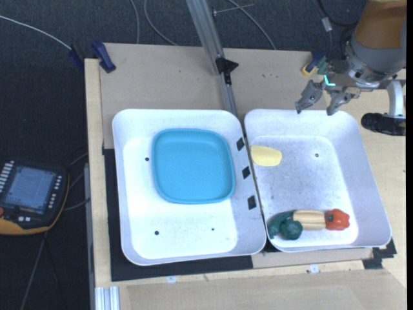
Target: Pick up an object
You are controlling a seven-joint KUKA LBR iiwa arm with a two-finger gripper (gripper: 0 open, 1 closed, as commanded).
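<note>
On the tan wooden worktop (161,76) sit two shallow white bins, side by side. Dark grey carpet lies all around it, with thin wires looping across the floor. A silver metal pole (205,28) slants down to the spot where the two bins meet. A hand-held control pad with a screen (29,192) lies on the floor to the far left. Two blue clamps grip the worktop's back edge, one at the left corner (102,55) and one near the arm (315,62).

One square blue plate (192,165) lies in the left bin (132,192).

Four toys lie in the right bin (352,166). One small yellow toy (266,155) sits near the bin's left wall, well apart from the others. Three more sit in a row along the front wall, touching: a green one (286,227), a tan one like a bread roll (309,219), and a red one like a tomato (337,219).

The arm's jaws (322,100) hang over the back rim of the right bin. They are spread apart, with nothing between them.
</note>
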